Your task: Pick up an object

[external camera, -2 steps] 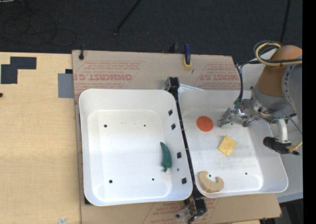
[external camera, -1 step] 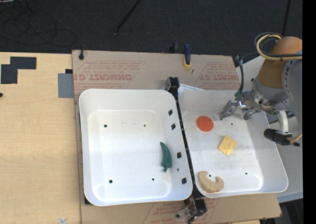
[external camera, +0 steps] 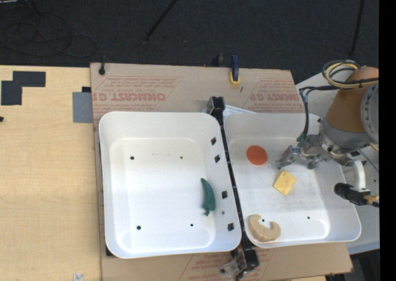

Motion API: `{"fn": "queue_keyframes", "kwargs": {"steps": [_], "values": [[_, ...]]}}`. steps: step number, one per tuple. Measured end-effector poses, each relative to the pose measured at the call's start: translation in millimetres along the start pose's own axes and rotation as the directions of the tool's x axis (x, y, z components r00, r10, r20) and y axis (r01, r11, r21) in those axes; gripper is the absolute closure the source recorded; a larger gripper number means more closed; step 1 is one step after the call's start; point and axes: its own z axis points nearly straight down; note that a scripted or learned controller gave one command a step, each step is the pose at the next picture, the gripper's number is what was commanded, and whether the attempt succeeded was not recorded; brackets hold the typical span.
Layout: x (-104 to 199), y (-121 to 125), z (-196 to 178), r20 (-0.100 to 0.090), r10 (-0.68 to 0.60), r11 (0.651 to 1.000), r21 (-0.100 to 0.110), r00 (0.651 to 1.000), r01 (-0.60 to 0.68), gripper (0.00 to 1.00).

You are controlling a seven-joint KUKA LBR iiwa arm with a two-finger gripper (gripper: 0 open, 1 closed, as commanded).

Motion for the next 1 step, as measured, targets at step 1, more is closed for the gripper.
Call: {"fn": "queue_keyframes", "kwargs": {"steps": [1], "values": [[-0.7, 49.0, -13.5, 0.002, -0.002, 1.0, -0.01, 1.0, 0.002, 0.0]]}}
